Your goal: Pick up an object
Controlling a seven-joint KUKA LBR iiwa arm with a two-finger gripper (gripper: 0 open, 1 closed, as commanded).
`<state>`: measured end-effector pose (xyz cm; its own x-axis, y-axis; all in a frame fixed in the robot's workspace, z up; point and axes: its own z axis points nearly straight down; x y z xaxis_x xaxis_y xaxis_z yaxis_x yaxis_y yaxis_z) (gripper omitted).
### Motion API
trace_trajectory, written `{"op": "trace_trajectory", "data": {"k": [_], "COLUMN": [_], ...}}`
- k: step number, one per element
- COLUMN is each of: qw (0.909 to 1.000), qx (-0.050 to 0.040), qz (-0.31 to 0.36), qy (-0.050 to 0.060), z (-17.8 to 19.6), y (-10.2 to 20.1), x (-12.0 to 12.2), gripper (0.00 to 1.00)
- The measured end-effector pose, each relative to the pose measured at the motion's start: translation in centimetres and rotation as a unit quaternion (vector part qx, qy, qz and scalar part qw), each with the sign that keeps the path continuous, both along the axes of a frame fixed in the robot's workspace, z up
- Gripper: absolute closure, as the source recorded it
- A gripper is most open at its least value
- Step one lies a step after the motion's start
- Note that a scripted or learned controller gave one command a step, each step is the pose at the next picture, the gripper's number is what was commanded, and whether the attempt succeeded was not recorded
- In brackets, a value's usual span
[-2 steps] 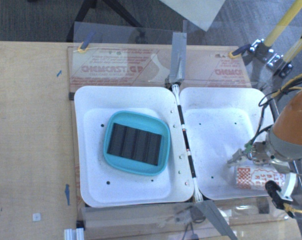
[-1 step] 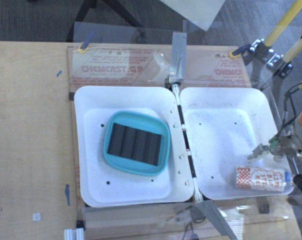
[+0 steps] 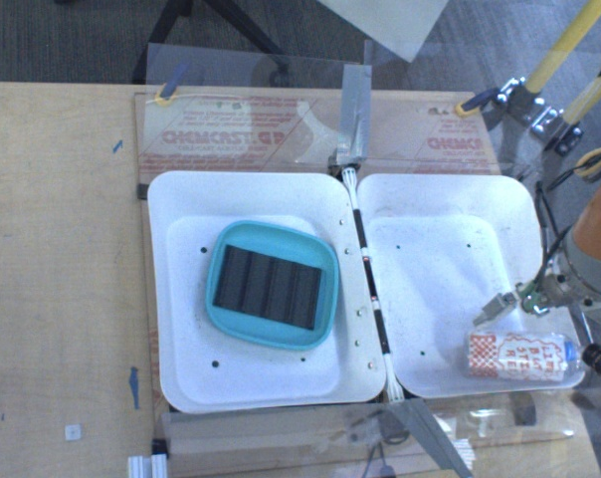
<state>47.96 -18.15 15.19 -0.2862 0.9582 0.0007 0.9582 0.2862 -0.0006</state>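
Observation:
A teal tray (image 3: 272,284) with a dark ribbed insert lies flat in the left bin (image 3: 181,217). In the near right corner of the right bin (image 3: 430,217), a red-and-white patterned bottle (image 3: 521,356) rests on its side. My gripper (image 3: 501,308) reaches in from the right edge and hangs just above and slightly left of the bottle's left end. Nothing can be seen held in it. The arm's orange band (image 3: 591,232) is at the right edge.
A clear plastic sheet with red lettering (image 3: 241,137) lies behind the bins. Yellow-handled clamps (image 3: 539,78) and cables stand at the back right. A grey bracket (image 3: 355,118) sits behind the seam between the bins.

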Motion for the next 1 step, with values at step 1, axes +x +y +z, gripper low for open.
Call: {"op": "trace_trajectory", "data": {"k": [1], "qw": [0.9945], "qx": [-0.0017], "qz": [0.104], "qy": [-0.006], "z": [-6.35], "y": [1.63], "x": [0.37], "gripper": [0.0]}}
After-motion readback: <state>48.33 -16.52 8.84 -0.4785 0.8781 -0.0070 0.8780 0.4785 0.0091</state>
